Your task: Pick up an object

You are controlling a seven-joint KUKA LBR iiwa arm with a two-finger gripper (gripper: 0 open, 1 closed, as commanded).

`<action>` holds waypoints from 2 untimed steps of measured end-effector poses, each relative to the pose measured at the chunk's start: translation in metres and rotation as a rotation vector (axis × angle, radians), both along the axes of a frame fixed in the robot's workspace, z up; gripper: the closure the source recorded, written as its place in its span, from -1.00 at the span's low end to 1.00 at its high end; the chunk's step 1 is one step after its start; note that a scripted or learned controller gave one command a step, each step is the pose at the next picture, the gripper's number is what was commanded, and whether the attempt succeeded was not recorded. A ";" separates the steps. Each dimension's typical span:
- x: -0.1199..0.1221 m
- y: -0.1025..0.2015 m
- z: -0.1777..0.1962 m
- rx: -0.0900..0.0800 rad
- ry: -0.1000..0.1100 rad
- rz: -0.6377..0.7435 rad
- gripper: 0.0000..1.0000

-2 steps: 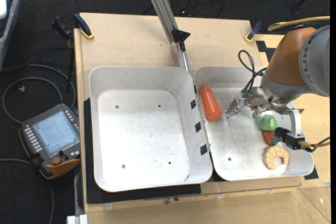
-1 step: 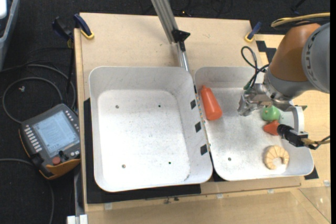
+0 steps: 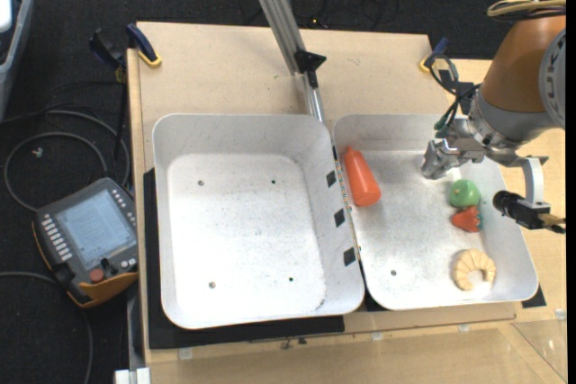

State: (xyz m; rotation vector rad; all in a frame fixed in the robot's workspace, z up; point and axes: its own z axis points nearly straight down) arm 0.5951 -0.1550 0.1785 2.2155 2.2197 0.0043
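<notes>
A dark floor with loose cables is surrounding a wooden tabletop (image 3: 234, 67), and a teach pendant (image 3: 88, 238) is lying on the floor at the left. The tabletop is carrying two shallow white bins side by side: the left bin (image 3: 171, 139) and the right bin (image 3: 387, 126). All the objects are lying in the right bin. An orange object (image 3: 362, 178), long in shape, is resting near the inner wall, with its long axis running from the far side toward the near side, a little slanted. A green ball (image 3: 464, 192) is sitting toward the right side of the bin, and a small red piece (image 3: 466, 219) is touching it or lying just beside it on the near side. A pale ridged object (image 3: 473, 269) is lying near the front right corner. The arm is reaching in from the right, and the tool (image 3: 438, 165) is hanging over the far right part of the bin; I cannot tell if it is apart or together, and nothing is showing inside it. The green ball is the closest thing, lying just beside the tool toward the near right, so I am judging that a short move in that direction and then down is what the pick is needing, while the orange object is lying well apart to the left
</notes>
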 end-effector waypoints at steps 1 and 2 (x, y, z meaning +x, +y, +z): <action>0.002 0.005 0.044 0.000 0.000 0.001 1.00; 0.002 0.005 0.064 0.001 0.003 0.001 1.00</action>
